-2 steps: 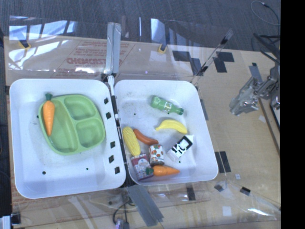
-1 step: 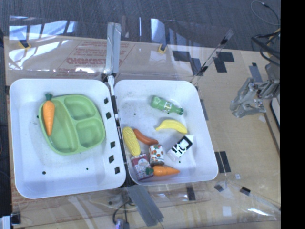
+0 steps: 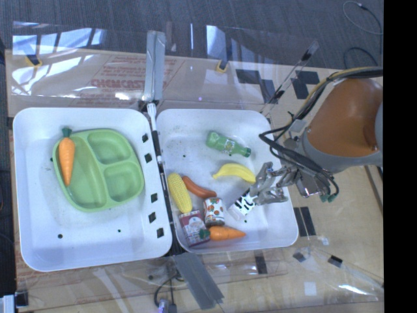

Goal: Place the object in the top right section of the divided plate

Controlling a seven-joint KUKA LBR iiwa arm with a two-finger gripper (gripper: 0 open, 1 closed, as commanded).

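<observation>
In the left white bin, the green three-section plastic plate already carries an orange toy carrot in its long section at nine o'clock; your target, the upper right section, sits at about one o'clock on the plate. In the right white bin, a yellow corn cob, red sausage, small can, second carrot, yellow banana and green bottle lie clustered. At three o'clock the two-finger gripper hangs low over a black-and-white patterned item; you cannot tell how its fingers stand, so confirm a firm hold before lifting, then carry it high across the divider
</observation>
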